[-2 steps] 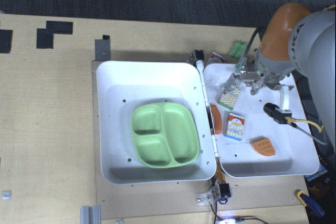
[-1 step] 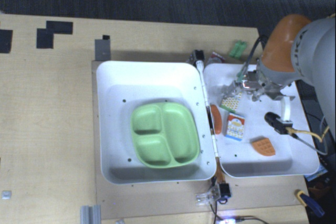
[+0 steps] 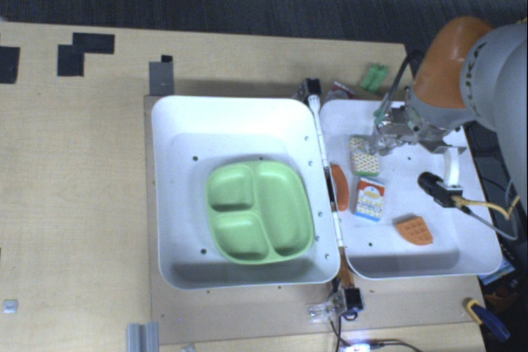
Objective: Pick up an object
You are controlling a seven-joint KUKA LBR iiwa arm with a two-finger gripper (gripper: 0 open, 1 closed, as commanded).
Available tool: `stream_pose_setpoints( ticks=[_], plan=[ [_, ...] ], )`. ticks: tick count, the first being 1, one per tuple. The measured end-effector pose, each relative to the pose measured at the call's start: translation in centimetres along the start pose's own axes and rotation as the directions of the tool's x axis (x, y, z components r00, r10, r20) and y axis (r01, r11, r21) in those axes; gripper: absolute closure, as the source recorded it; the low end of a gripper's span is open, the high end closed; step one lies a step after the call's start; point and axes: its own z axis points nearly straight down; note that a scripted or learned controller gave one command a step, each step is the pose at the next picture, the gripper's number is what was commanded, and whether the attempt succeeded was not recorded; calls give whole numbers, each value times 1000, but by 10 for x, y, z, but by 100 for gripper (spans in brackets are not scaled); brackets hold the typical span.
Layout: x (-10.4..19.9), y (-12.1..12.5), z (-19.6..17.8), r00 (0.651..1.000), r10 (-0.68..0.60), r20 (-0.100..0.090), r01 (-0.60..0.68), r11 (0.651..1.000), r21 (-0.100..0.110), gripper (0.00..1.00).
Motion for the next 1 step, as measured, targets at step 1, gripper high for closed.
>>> stream_pose_setpoints(
  ticks=[1],
  plan=[
    [0, 0, 1, 1000, 0, 0, 0, 1000, 2, 0]
  ],
)
